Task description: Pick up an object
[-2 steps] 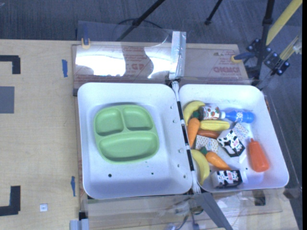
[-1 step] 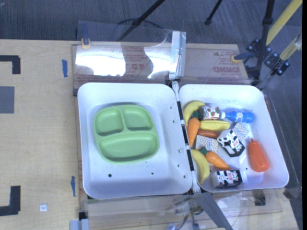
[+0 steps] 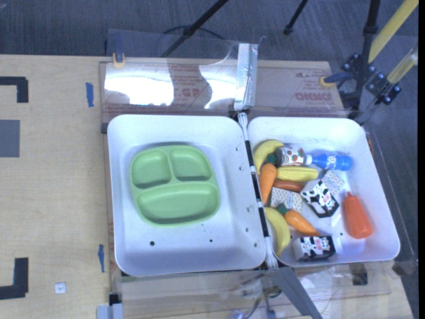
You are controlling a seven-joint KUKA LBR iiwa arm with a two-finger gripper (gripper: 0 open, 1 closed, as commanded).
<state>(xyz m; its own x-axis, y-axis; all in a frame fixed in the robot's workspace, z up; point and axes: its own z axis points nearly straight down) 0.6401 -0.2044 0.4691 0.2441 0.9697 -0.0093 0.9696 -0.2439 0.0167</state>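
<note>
Selection of a target comes first, and the orange bottle (image 3: 358, 216) at the right edge of the right bin (image 3: 382, 241) looks the best candidate: it lies apart from the heap, with bare white floor around most of it, so fingers could straddle its narrow width across the long axis. The gripper's state cannot be told. Remaining items crowd the bin's left half: two yellow bananas (image 3: 265, 151), curved and smooth; two tapered carrots (image 3: 267, 181); a corn cob (image 3: 298, 173); cow-patterned cartons (image 3: 320, 196), boxy and printed; a blue bottle (image 3: 331, 161) at upper centre. All appear hard, glossy toy plastic, likely slippery. The left bin (image 3: 126, 138) bears a green tray (image 3: 174, 183) with three compartments, matte and shallow.
</note>
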